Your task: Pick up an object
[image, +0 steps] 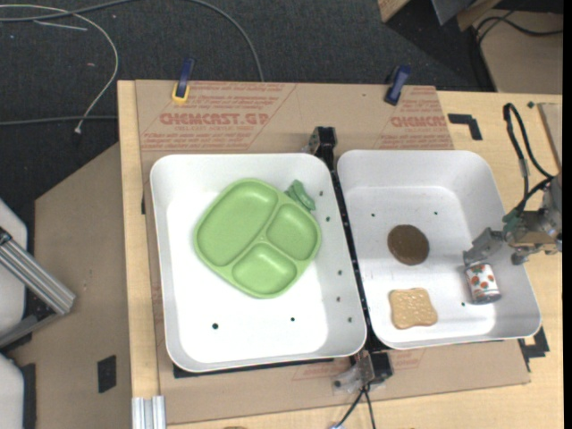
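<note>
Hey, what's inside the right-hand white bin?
The right bin holds a round brown disc, a toast-like slice and a small spotted can by the end effector; nothing visibly covered.

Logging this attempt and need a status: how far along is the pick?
Done: the gripper has reached the right bin, beside the small can. In hand: nothing visibly lifted. Left: grasp and raise an object; the can, brown disc and toast piece all lie on the bin floor.
</note>
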`<state>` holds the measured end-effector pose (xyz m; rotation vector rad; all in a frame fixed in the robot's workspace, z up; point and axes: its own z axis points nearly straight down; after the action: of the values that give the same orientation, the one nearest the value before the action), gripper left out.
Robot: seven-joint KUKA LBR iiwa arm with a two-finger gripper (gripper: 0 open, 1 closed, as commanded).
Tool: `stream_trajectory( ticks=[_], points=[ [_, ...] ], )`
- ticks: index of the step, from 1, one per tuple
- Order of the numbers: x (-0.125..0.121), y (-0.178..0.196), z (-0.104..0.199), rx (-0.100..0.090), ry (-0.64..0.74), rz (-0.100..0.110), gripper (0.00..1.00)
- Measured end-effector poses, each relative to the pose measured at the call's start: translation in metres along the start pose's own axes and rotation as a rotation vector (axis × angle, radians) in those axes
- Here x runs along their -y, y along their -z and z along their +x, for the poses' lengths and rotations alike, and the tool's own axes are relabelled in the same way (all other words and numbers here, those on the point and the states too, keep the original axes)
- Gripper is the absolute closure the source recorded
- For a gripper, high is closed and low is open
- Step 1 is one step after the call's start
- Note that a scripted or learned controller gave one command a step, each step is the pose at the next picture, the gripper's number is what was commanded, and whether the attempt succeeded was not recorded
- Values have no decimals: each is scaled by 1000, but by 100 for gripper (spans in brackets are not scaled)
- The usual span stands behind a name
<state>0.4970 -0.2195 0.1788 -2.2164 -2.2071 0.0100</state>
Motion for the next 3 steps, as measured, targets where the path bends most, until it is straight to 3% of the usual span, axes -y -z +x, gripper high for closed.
stream_trajectory(
  ticks=[1, 2, 3],
  points=[
    [-4, 7, 1, 4, 5, -13, 0],
    [0, -56, -2, 1, 3, -8, 0],
    [0, -94, -2, 2, 4, -12, 0]
  ],
)
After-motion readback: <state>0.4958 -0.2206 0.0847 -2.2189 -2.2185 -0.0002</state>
